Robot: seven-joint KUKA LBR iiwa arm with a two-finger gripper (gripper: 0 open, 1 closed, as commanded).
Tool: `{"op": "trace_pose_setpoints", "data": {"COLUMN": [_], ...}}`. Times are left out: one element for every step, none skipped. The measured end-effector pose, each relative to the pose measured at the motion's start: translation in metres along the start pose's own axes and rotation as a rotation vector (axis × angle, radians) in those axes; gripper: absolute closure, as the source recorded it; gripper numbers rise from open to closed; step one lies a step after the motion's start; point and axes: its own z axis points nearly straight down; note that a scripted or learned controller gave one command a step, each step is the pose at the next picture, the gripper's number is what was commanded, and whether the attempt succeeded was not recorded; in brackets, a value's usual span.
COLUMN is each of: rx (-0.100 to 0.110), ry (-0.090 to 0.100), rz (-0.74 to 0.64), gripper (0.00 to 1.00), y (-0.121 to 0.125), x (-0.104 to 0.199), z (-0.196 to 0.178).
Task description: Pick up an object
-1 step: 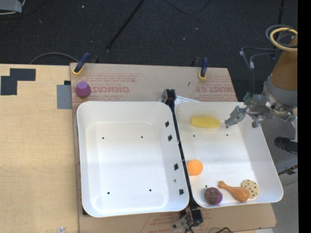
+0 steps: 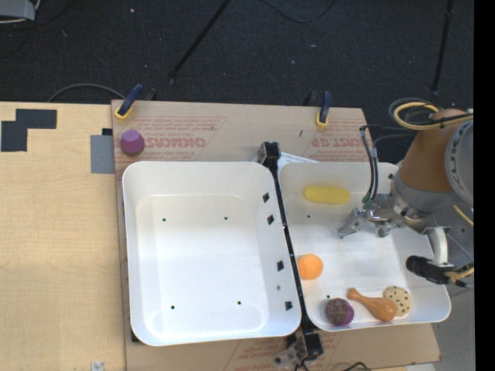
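Note:
The right bin (image 2: 433, 315) holds several objects. A yellow oblong piece (image 2: 326, 195) lies near its far side and an orange ball (image 2: 309, 267) sits by the divider. Along the near edge are a dark purple lump (image 2: 338, 311), a tan drumstick shape (image 2: 371, 304) and a speckled round cookie (image 2: 397, 300). My gripper (image 2: 362, 231) hangs over the middle of this bin, just right of and below the yellow piece. Its fingers are spread open with nothing between them. The arm comes in from the right.
The left bin (image 2: 135, 207) lies beside the right one, with a black divider strip (image 2: 280, 230) between them. A small purple cup-like thing (image 2: 132, 141) sits on the cardboard outside the bins. Clamps (image 2: 323, 108) hold the cardboard's far edge.

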Motion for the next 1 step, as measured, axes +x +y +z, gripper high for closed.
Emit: {"op": "trace_pose_setpoints", "data": {"rx": [-0.01], "ry": [-0.002], "rz": [0.0], "gripper": [0.0], "y": [-0.0455], "x": [0.0017], "z": [-0.0041]}}
